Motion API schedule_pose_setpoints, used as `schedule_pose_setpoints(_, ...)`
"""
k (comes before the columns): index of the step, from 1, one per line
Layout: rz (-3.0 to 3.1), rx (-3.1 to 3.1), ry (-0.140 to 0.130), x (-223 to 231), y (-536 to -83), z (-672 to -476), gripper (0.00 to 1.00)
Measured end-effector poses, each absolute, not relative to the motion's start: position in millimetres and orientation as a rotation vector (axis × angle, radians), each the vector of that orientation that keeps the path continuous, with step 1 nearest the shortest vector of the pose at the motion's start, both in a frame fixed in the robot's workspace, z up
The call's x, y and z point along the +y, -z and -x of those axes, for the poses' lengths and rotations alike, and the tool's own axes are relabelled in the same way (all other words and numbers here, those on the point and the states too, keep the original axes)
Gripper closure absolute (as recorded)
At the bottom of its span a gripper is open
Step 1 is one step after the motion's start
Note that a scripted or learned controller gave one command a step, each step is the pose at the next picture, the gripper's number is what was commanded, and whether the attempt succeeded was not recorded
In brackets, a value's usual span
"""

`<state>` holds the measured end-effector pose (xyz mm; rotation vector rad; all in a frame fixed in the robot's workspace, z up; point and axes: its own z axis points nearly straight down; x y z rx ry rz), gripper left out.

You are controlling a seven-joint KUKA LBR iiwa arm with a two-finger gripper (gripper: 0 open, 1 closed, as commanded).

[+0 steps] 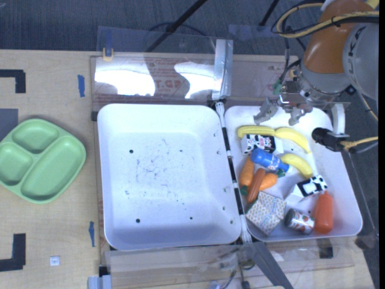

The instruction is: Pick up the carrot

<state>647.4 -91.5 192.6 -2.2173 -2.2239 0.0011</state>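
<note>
The smooth, tapered orange carrot (258, 184) lies slantwise at the middle of the right white plastic bin (352, 218), beside a blue bottle (265, 159). The metal gripper (281, 112), fingers spread and holding nothing, hovers above it, toward the frame's upper right.

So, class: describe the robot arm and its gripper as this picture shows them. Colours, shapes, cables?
The arm is thick, rounded and grey, with a bulging orange band above the wrist. Yellow and black cables loop around that band, and another yellow cable trails off lower down. The gripper is a small metal-grey assembly with two thin, pale fingers.
</note>
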Motion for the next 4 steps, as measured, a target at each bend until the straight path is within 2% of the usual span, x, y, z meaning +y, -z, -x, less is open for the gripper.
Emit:
schedule_pose_setpoints(1,2.168,-2.272,-0.001,-98.2,-161.4,-591.0,0.0)
schedule_pose_setpoints(2,2.06,-2.369,-0.001,-98.4,-151.3,-555.8,0.0)
schedule_pose_setpoints(3,1.786,-2.59,0.007,-98.0,-87.3,-524.9,0.0)
schedule_pose_setpoints(4,1.46,-2.787,0.002,-131.4,-178.8,-502.4,0.0)
